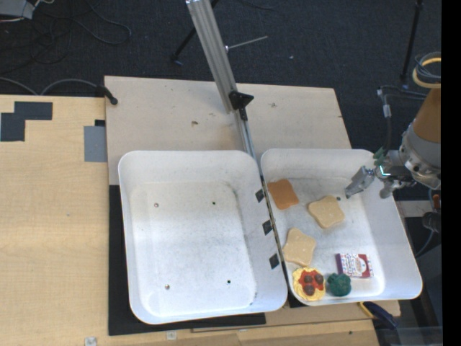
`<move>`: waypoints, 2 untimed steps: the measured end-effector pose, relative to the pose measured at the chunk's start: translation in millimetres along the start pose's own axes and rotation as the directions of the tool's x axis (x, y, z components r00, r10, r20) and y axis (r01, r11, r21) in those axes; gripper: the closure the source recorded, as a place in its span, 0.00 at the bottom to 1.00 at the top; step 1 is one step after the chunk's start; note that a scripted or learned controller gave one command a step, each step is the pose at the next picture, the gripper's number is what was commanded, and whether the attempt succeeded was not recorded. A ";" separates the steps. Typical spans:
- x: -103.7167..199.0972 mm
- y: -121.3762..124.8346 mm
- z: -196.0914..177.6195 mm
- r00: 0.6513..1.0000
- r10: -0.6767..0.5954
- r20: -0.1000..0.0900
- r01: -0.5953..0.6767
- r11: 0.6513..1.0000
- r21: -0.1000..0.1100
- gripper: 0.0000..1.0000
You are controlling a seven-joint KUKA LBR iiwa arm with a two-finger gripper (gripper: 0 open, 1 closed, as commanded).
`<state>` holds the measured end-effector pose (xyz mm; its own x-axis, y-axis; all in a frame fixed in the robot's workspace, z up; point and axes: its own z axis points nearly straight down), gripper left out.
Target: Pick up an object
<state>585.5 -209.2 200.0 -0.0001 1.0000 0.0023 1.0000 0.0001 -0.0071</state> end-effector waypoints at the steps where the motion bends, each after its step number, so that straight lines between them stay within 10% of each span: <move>1: 0.1 1.1 -2.6 1.000 -0.002 0.002 0.002 1.000 -0.004 0.00; 2: 0.3 5.1 41.7 1.000 -0.001 0.000 0.001 1.000 -0.001 0.00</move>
<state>590.2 -208.8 158.2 -0.0013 1.0000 0.0020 1.0000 0.0013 -0.0065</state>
